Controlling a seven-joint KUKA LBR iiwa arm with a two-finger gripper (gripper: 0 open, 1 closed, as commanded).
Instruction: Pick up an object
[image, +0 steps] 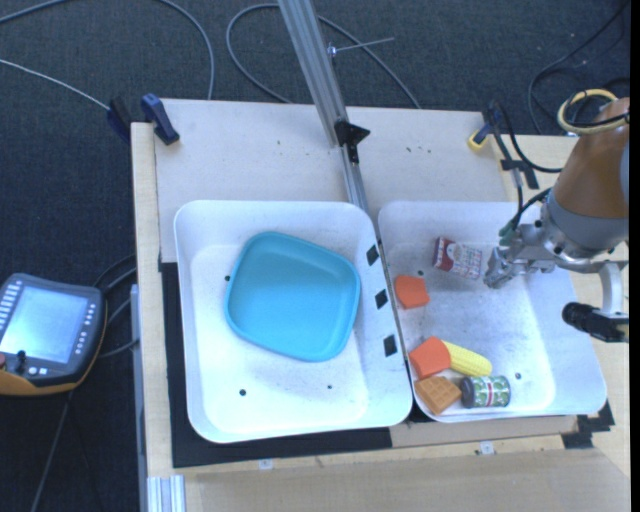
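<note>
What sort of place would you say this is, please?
Likely a robotics lab: a robot arm works over two white bins of toy items, with a teach pendant and loose cables on the carpet.

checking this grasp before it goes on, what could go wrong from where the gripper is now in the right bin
The gripper sits beside the red-and-white packet, not over it, so closing may just nudge it or miss. The packet lies flat, hard to get fingers under. It is also near the right bin back wall, so a push could pin it there.

red-white packet (457, 257) lying flat, right bin's (560, 330) far part, beside fingers (497, 272).
</note>
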